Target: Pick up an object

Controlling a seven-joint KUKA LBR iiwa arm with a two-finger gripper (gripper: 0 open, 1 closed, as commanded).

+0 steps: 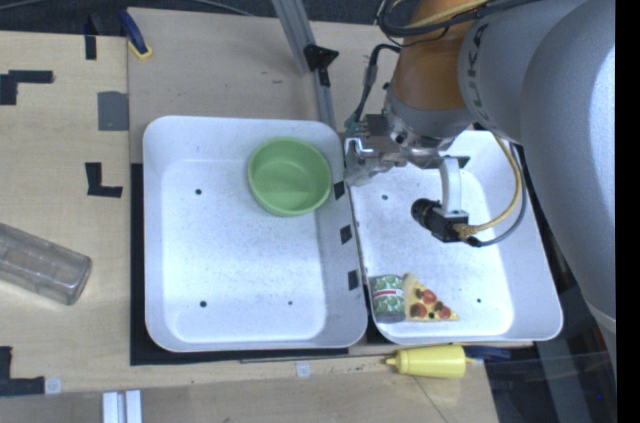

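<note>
At frame centre, gripper low over the upper-left corner of the right bin, hard against the ridge shared with the left bin. Gripper opening impossible to judge: too small here and partly masked by the wrist above. Nothing visibly held.

Just left, across the ridge, green bowl, upright in the left bin's upper right. Nearest candidate, so probably the target.

Other candidates at lower centre of the frame, tucked into the right bin's lower-left corner: green-and-white packet touching pizza-slice toy, well apart from the gripper.

Outside the bins, likely not meant for picking: yellow bottle at the bottom, clear container at far left.
</note>
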